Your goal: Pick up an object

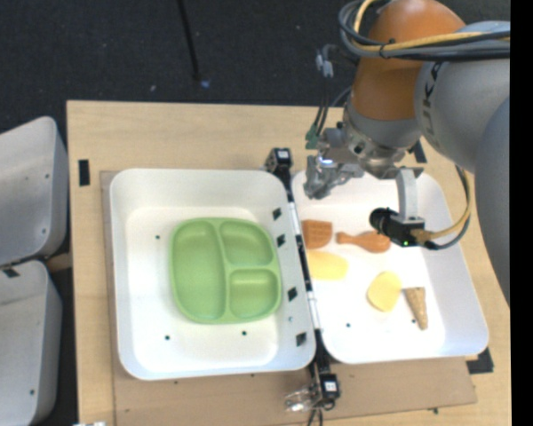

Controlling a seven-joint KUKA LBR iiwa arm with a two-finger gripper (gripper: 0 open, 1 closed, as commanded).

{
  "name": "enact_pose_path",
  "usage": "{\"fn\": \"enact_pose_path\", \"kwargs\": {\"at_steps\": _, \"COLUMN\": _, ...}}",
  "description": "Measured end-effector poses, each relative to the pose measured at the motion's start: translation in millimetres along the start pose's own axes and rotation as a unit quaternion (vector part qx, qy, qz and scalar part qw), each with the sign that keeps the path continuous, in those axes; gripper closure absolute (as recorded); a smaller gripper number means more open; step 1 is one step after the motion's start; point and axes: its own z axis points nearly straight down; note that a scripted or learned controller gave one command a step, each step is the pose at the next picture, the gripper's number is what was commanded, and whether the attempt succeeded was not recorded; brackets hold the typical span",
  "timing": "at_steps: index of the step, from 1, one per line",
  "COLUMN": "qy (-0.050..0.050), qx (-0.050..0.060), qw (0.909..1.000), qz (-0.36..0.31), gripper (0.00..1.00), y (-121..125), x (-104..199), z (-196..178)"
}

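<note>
The right bin holds several toy food pieces: an orange-brown slice, a brown drumstick-shaped piece, a yellow piece, a second yellow piece and a tan cone. My gripper hangs over the bin's far left corner, just above and behind the orange-brown slice. Nothing shows between its fingers. The arm's orange band is above it.
The left bin bears a green divided plate with three compartments. A raised divider with black clips runs between the bins. White chair-like shapes stand off the bench's left edge.
</note>
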Motion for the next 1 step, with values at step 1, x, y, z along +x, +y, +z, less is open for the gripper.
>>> {"fn": "enact_pose_path", "kwargs": {"at_steps": 1, "qy": 0.000, "qx": 0.000, "qw": 1.0000, "qz": 0.000, "gripper": 1.00, "y": 16.5, "x": 51.5, "z": 4.7}}
